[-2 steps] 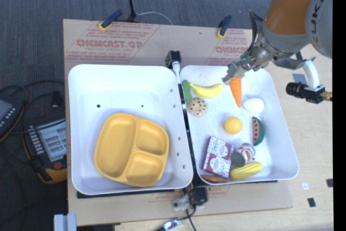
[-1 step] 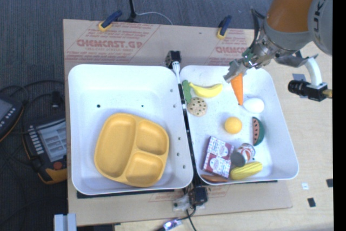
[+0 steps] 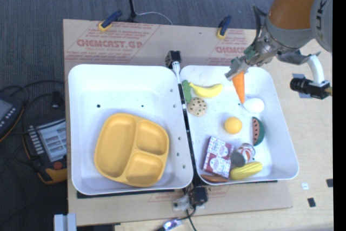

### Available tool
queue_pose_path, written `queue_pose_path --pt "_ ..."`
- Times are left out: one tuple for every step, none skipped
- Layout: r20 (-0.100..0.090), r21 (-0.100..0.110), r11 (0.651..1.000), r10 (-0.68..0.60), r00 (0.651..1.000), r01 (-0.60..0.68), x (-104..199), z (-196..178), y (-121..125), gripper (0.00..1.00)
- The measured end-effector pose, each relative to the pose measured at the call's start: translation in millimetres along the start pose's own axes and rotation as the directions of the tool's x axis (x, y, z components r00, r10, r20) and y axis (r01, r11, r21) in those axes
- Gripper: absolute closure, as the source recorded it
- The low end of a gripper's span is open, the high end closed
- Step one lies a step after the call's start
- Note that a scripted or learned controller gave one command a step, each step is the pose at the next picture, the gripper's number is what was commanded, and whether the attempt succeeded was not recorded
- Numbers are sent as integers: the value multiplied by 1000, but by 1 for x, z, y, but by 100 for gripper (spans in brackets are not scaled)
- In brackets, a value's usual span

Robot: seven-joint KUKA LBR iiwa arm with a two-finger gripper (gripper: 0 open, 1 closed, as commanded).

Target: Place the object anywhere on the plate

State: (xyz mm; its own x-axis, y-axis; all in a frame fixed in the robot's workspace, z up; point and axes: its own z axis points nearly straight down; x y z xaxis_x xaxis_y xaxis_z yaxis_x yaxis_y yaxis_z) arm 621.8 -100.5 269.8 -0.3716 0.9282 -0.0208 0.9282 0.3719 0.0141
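Two white bins sit side by side on the bench. The left bin [image 3: 86,94] is far to the left of the claw and lower in the picture. It holds a yellow plate [image 3: 132,149] with three parts in it, and nothing lies on the plate.

The right bin [image 3: 281,132] is under the claw and full of toy food. Just left of the claw lies a banana [image 3: 205,90], with a cookie [image 3: 197,107] below it. Right under the carrot's tip is a white egg [image 3: 254,105]. Lower down is an orange ball [image 3: 233,125], and beside it a watermelon slice [image 3: 257,131]. Farthest below the claw, at the near edge of the bin, are a red and white box [image 3: 217,155], a small can [image 3: 246,152] and a yellow corn [image 3: 246,170].

The claw [image 3: 239,70] hangs over the top edge of the right bin. It is pinching the fat top end of the carrot [image 3: 239,86]. The carrot hangs down from the claw with its thin tip pointing at the bin floor.

The arm [image 3: 294,5] comes in from the top right. It leans down and to the left, toward the bins.
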Motion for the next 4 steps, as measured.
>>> queue_pose_path --pt "2 -2 1000 1 1000 -1 -1 -9 0 100" --pt "3 -5 1000 3 1000 -3 -2 -18 1 100" --pt "5 -7 1000 4 1000 -4 -3 -26 2 100" --pt "8 -9 1000 5 1000 -5 -4 -35 2 100"
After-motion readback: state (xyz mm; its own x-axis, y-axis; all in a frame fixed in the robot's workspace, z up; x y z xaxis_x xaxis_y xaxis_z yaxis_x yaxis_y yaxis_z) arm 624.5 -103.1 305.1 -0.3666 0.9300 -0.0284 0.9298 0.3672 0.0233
